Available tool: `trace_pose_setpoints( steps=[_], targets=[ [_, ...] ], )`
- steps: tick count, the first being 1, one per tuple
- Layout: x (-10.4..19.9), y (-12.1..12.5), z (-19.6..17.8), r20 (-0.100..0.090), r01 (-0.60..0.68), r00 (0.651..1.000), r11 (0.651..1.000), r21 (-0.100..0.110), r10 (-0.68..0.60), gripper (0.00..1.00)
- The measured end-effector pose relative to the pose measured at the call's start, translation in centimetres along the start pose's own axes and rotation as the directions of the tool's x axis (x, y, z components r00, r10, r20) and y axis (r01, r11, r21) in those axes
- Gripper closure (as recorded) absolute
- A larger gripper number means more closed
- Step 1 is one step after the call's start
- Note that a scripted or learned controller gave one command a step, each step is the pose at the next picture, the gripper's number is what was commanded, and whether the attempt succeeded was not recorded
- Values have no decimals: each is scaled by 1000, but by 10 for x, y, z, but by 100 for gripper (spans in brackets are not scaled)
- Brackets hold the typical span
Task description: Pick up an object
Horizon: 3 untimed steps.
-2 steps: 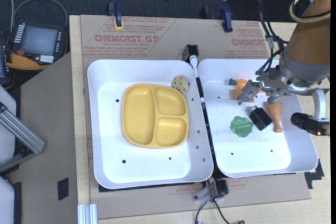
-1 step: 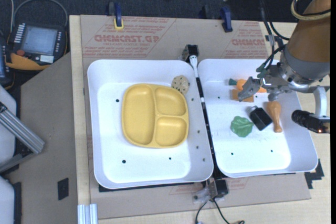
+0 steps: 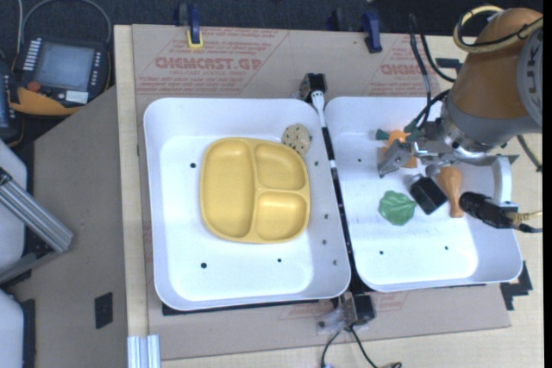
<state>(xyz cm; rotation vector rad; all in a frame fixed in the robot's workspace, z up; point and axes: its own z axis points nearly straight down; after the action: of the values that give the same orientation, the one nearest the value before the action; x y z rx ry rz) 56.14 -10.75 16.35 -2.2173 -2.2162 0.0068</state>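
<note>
Grey gripper (image 3: 395, 158) low in right bin (image 3: 448, 267) — finger spread unclear, beside green leaf (image 3: 397, 208).

Red print on the brown board (image 3: 259, 56) under the bins reads "CHEMCAST GP" — clearest behind the left bin. A 2nd copy at upper right is partly cut off by the arm — approx. the same word, not fully legible.
</note>
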Motion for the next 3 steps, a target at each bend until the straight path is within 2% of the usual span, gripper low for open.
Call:
trace_pose_setpoints(
  steps=[1,2,3],
  targets=[
    [8,6,50,-1,1,1000,1000,0,-1,0],
    [8,5,81,0,0,1000,1000,-1,0,0],
    [8,6,69,1,-2,1000,1000,-6,2,100]
  ],
)
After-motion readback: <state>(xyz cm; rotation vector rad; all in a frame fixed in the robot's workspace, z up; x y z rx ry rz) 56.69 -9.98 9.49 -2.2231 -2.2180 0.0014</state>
